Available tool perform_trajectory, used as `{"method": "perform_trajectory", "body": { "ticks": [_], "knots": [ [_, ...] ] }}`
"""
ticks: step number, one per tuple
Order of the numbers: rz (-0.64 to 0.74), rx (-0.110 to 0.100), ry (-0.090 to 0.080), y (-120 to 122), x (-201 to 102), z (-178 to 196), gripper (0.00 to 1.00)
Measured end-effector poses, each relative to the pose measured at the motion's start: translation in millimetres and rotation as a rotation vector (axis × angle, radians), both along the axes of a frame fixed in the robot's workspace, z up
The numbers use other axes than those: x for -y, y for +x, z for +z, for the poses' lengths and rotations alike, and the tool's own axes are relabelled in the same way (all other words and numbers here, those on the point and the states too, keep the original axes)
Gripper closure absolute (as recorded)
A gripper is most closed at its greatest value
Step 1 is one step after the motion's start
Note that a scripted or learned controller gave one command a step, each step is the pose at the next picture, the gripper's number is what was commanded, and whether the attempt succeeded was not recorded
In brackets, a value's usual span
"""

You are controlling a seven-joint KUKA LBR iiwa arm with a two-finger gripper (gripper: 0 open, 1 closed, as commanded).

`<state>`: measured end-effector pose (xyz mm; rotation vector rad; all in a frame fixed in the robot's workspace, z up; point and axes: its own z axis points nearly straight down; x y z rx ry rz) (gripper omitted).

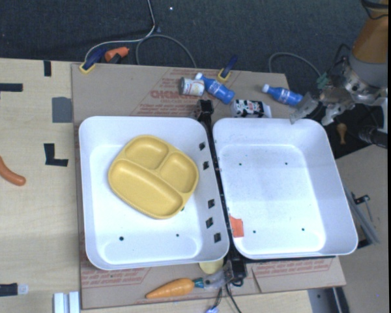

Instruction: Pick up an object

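A yellow sectioned plate (154, 175) lies in the left white bin (98, 240), tilted toward the upper middle of it. A small orange-red piece (236, 226) rests by the left wall of the right white bin (332, 194). My gripper (315, 109) hangs at the right bin's far right corner, over its rim, with its two fingers spread and nothing between them. The grey arm with its orange band (371, 41) rises behind it at the upper right.
Outside the bins lie blue-and-white bottles (216, 89) (283, 95) and a black-and-white item (250, 108) behind them, a carrot (171, 288) in front, a sausage (8, 170) far left, and an orange-handled clamp (104, 56) with cables at the back.
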<state>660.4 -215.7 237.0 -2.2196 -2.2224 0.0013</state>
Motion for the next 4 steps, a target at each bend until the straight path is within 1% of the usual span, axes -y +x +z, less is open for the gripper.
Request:
{"method": "perform_trajectory", "body": {
  "ticks": [1,2,3,4],
  "knots": [
    [-0.004,-0.013,0.004,-73.3,6.2,-102.5,0.00],
    [0.008,0.005,0.000,11.6,-68.9,-154.7,0.00],
    [0.003,0.002,-0.002,-4.8,-116.5,-151.1,0.00],
    [0.000,0.002,-0.001,8.5,-120.1,-151.7,0.00]
  ]
}}
